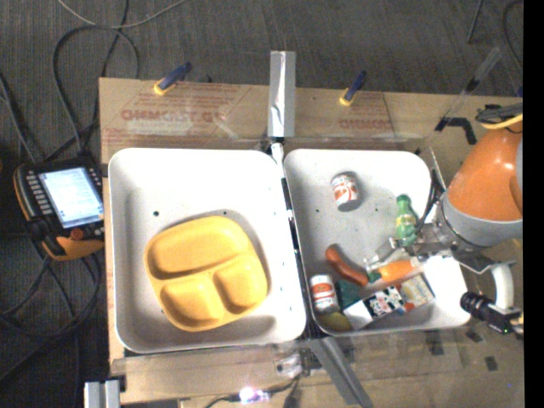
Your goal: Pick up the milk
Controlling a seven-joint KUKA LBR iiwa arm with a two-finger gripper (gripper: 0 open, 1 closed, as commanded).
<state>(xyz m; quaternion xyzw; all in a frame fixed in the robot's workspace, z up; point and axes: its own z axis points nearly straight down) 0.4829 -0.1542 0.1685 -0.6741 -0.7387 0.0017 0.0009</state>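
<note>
Judging progress from the camera view, the one look down on the bench:

Arm: the grey arm [484,195] with its orange band enters at the right edge of the frame and leans over the right side of the right bin [374,164].

Gripper: the gripper [414,246] sits low over the clutter at the lower right of that bin; its metal parts merge with the items under it, so I cannot tell whether it is released or clenched, and nothing is seen raised in it.

Milk: the likeliest candidate is the small carton with dark and white print [384,302], lying flat on the bin floor in the lower right of the frame, just below the gripper. The label is too small to read, so this is a judgement.

Neighbours: an orange carrot-like piece [393,271] lies right above the carton, a red sausage-shaped item [345,264] to its left, a green bottle [405,215] higher up, a red-and-white can [344,190] near the top and a second small can [322,293] at lower left.

Left bin: the left bin [127,194] bears a yellow divided tray [206,269].

Done: the approach to the crowded corner looks made.

Left: the carton lies in the bin, so the grasp and the lift are both not yet done.
</note>
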